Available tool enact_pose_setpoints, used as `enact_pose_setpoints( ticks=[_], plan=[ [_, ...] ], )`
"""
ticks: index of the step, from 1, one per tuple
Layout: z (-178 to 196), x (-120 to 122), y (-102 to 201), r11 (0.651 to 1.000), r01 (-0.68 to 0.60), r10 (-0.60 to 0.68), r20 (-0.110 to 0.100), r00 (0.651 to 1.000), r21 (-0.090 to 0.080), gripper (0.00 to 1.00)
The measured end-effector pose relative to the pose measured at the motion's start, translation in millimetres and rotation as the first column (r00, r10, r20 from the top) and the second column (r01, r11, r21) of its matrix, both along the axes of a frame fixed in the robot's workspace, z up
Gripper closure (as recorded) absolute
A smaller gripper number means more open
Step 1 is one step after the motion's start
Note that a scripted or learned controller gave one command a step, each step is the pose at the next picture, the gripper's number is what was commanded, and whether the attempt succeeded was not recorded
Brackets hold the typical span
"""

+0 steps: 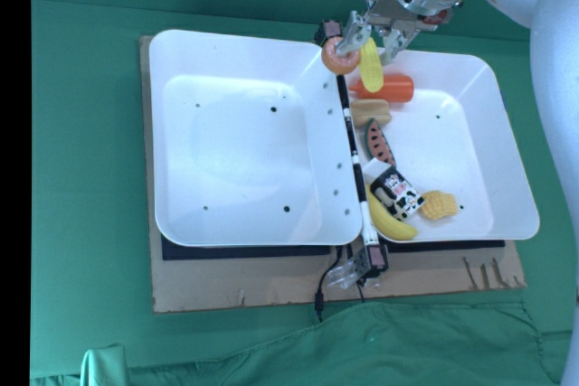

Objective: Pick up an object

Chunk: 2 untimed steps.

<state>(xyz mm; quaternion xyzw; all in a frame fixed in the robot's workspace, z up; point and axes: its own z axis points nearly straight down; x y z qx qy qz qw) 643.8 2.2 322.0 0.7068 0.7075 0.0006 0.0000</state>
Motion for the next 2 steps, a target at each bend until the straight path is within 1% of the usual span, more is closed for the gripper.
enact_pose_setpoints(
  ticks=[1, 2],
  plan=[
    [15.0, 50.3, -88.4, 1.0, 0.011, -0.011, 0.009, 1.0, -0.006, 1.0],
    [-20.4, 56.7, -23.1, 1.0, -0.001, 0.001, -0.001, 1.0, -0.001, 1.0]
  ],
)
